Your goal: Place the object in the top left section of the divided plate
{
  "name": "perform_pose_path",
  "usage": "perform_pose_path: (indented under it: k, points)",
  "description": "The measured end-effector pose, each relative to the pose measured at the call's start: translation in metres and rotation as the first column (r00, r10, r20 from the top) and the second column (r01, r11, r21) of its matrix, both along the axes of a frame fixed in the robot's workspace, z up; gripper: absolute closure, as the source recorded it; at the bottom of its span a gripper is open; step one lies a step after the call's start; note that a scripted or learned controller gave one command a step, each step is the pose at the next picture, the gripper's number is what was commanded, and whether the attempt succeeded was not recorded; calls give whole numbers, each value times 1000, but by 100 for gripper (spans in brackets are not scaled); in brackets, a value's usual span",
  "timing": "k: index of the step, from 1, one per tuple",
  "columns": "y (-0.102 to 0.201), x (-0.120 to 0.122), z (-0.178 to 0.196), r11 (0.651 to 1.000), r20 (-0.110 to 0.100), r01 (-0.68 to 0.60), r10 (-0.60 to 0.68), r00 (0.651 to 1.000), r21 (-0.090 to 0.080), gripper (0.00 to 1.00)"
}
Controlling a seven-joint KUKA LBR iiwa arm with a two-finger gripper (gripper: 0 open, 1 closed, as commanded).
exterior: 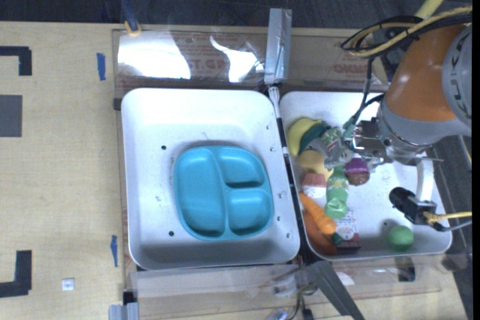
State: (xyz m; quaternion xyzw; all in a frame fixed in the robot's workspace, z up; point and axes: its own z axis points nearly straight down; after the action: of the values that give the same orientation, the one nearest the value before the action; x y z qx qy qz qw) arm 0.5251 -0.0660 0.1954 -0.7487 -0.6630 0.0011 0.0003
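The gripper (pixel 352 154) hangs low over the right bin (pixel 375 103), above a pile of toy food (pixel 330 191); whether it grips anything cannot be told. The blue divided plate (pixel 223 191) lies in the left bin (pixel 150 124).

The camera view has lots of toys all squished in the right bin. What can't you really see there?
- Gripper, camera view: its fingers sit in the clutter, so open or shut is unclear.
- Purple toy: too small to identify.
- Pile left of it: toys overlap and hide each other.
- Arm: cut off by the right edge.
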Motion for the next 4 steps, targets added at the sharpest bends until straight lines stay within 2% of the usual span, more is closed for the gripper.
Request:
perform_pose_path:
  k: [1,2,3,4]
  points:
    - [-12,7,-7,949,0,-314,314,949,2,100]
    - [57,54,-11,936,4,-351,351,936,2,100]
    - [114,58,-11,785,4,-620,620,785,0,100]
    - [114,58,-11,785,4,-619,619,785,-1,0]
